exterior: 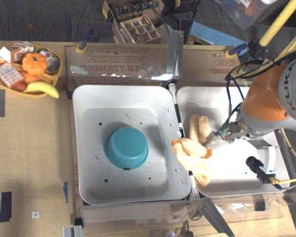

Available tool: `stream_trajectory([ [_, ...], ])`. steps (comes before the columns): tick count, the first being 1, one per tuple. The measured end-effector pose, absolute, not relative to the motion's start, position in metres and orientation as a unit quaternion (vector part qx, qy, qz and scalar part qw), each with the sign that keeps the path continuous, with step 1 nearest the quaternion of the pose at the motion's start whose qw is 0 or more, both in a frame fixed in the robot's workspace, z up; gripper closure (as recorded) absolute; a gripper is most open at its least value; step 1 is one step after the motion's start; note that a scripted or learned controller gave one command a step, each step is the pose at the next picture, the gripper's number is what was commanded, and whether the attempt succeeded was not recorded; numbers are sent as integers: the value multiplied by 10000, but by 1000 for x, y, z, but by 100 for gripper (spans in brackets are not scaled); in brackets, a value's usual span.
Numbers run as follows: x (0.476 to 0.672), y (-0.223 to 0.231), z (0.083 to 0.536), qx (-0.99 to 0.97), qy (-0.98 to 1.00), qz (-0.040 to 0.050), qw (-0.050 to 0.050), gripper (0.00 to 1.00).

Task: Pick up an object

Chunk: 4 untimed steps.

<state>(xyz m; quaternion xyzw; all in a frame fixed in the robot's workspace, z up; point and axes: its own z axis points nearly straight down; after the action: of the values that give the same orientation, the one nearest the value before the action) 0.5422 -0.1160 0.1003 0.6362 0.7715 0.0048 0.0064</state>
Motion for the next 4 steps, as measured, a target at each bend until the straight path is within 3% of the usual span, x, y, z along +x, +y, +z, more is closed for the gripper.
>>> stream_trajectory([
  [2,575,-99,91,5493,8356,28,70,0],
  [3,655,-105,91,5285,8489,24,66,0],
  [4,566,-100,91,5166,8562,28,50,0],
])
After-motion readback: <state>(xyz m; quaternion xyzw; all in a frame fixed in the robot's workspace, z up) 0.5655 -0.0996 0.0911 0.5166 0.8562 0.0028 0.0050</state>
